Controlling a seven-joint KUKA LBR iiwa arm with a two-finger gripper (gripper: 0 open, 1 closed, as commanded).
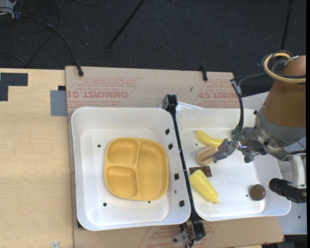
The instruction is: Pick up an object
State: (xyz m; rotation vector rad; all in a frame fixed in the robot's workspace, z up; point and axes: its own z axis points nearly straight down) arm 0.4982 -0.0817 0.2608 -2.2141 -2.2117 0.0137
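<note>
The gripper [223, 152] hangs low over the right bin [232, 211], reaching in from the right. I cannot tell how its tip is set, because it is small and dark against the things under it. Right at its tip lies a tan roll [207, 155], and a banana [208, 138] lies just behind that, so close that the two seem to touch. A small brown block [201, 171] sits just below the roll, and a yellow bottle [203, 185] lies next to the block. A brown ball [257, 191] sits well apart, near the bin's right side. The left bin [88, 138] has a yellow plate [137, 168] in it. The trouble I expect comes from the crowd. The roll, banana and block are packed together, so the tip may land on two things at once and grab neither. The roll looks round, so it could roll or slip away when squeezed. The pile is also near the wall [180, 156] between the bins, and a push might shove things against it.
</note>
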